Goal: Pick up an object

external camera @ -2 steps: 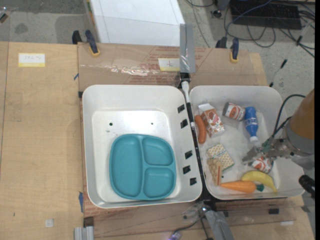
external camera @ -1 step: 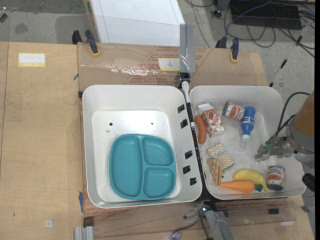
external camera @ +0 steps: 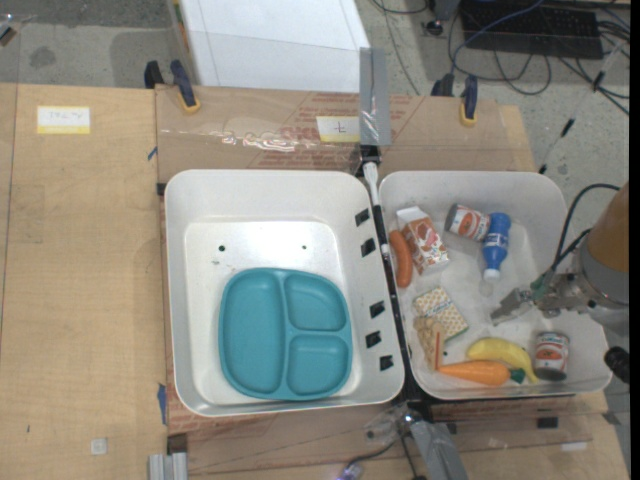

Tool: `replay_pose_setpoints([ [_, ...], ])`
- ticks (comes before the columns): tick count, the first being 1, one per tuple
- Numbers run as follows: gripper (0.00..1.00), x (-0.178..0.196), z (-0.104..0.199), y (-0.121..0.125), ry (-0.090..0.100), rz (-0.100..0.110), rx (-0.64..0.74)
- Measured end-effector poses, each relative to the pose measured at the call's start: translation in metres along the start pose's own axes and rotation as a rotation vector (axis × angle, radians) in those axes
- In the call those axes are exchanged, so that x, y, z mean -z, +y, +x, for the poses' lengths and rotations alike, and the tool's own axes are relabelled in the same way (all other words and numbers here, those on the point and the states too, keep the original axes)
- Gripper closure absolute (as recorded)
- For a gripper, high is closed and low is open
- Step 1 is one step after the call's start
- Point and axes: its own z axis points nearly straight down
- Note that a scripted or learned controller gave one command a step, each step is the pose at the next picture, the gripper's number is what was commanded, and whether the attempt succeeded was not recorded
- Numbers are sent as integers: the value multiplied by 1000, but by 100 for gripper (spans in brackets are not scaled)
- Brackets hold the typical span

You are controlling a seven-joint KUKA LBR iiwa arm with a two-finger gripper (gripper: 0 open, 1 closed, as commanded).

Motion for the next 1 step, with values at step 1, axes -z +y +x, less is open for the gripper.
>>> replay_pose_setpoints([
  [1,0,7,-3,89,-1,2,141],
])
